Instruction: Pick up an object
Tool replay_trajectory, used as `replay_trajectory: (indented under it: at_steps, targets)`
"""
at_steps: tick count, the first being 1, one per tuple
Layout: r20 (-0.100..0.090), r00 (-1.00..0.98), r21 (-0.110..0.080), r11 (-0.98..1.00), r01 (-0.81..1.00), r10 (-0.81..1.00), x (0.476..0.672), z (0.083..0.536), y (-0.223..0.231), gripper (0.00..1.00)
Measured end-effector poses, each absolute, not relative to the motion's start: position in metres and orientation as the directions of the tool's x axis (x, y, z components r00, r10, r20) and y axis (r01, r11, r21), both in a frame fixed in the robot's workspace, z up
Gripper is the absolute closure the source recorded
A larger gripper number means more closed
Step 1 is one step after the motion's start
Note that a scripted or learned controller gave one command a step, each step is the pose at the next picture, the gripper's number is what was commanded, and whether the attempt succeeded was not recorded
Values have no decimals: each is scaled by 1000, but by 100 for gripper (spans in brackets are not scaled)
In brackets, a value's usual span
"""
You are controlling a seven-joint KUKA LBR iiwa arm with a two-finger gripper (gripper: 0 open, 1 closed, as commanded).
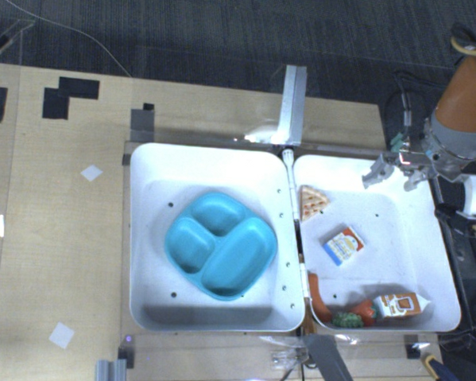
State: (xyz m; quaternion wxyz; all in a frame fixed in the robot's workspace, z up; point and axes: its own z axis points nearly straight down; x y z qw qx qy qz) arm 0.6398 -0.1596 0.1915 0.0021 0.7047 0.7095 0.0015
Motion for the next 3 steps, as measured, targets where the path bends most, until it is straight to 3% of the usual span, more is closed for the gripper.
replay_trajectory:
  at_steps: [1,2,3]
  targets:
    - [0,-106,2,106,994,994,602,116,-103,0]
    - [-1,-27,4,27,1000,1000,625,143,-106,0]
    - [-1,-27,4,27,1000,1000,624,143,-106,0]
